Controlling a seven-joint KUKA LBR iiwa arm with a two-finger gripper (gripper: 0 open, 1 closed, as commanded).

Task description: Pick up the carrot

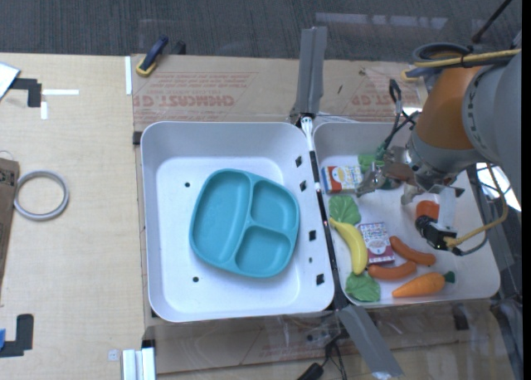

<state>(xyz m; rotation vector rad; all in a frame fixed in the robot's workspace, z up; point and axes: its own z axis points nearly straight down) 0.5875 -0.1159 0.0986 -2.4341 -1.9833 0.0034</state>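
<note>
2 white bins (pixel 153 204). 1 blue plate (pixel 245 222), 1 carrot (pixel 421 285), 1 banana (pixel 352 242), 2 sausages (pixel 411 250), 1 tape roll (pixel 38 195) on surface (pixel 66 287).

The wooden bench (pixel 75 287) bears 2 white bins (pixel 166 304) and a tape roll (pixel 39 195).

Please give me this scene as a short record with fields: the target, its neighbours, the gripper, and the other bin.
target: orange carrot with green tip, lying near the front edge of the right white bin
neighbours: two red-orange sausages just behind it; yellow banana and green leaf to its left
gripper: two-finger gripper over the back of the right bin, far from the carrot
jaws: state not readable
other bin: left white bin holds a turquoise divided plastic plate
</note>
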